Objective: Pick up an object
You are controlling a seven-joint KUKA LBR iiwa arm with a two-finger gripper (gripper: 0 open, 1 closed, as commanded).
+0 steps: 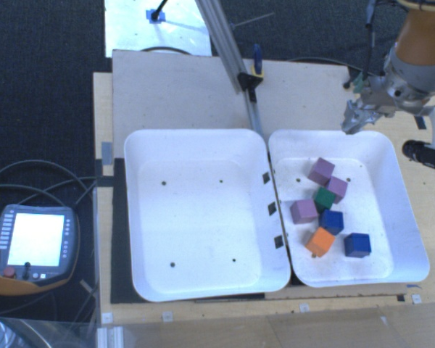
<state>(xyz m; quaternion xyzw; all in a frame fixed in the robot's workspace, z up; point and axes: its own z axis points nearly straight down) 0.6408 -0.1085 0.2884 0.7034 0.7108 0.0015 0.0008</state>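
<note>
While the gripper point(352, 120) hangs over the right bin's point(391, 158) far rim, holding nothing visible, six blocks cluster mid-bin: three purple blocks point(321, 172), a green block point(324, 198), two blue blocks point(357, 245), an orange block point(320, 241). No writing is legible.

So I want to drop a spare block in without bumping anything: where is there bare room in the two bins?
The left bin offers its whole floor. In the right bin, the blocks crowd the middle, from the upper purple block down to the orange block and the lone blue block. Bare strips lie along its far wall beneath the tool and along its right wall.
</note>
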